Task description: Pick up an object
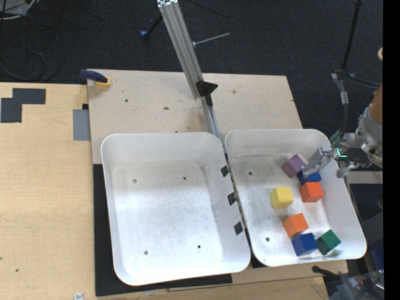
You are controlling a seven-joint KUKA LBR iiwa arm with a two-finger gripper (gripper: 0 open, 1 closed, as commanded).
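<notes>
Nearest the camera in the right-hand shallow white bin (350, 227), a small green cube (329, 240) sits touching a small blue cube (304, 243), with an orange cube (295, 224) just behind them. Further back, a yellow cube (281, 197) stands alone mid-bin, a red-orange cube (312, 192) with a second blue cube (310, 178) tucked against its far side. And there's the pincer (320, 159), reaching in from the right over the bin's far corner; how far it's parted, I can't tell, and nothing visibly sits in it. Key relation: the purple cube (292, 165) lies just to its left, the closest candidate, I'd say. The left-hand white bin (119, 167) and pale counter (150, 99) sit beyond
</notes>
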